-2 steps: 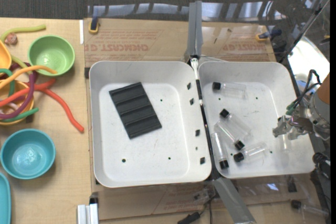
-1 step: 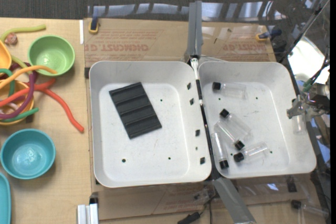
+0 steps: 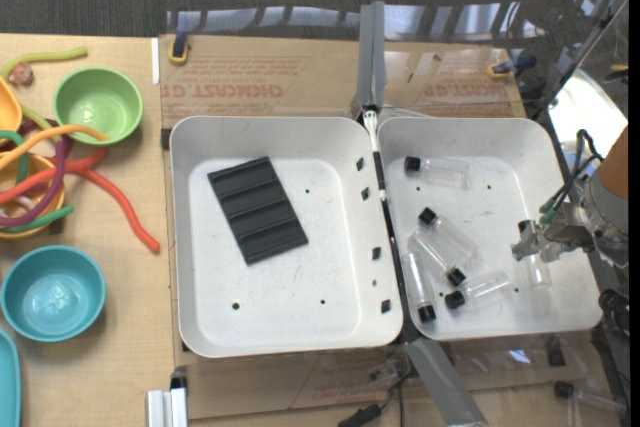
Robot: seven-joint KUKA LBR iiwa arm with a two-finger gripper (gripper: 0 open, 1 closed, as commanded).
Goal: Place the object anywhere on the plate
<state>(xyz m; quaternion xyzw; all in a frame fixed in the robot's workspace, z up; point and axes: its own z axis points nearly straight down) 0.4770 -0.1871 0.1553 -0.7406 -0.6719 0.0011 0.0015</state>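
Note:
A black ridged plate (image 3: pixel 257 209) lies flat in the left white bin (image 3: pixel 190 245), in its upper left part. Several clear vials with black caps lie scattered in the right white bin (image 3: pixel 500 140): one near the top left (image 3: pixel 440 173), one in the middle (image 3: pixel 445 243), and others near the front (image 3: pixel 482 291). My gripper (image 3: pixel 533 248) hangs low over the right side of the right bin, close to a faint clear vial (image 3: pixel 541 271) just below it. I cannot make out whether anything is held.
Left of the bins, on the wooden bench, stand a green bowl (image 3: pixel 97 105) and a blue bowl (image 3: pixel 52 292), with coloured rubbery strands (image 3: pixel 70 177) between them. Cardboard (image 3: pixel 270 80) lies behind the bins. A metal divider post (image 3: pixel 371 55) rises between them.

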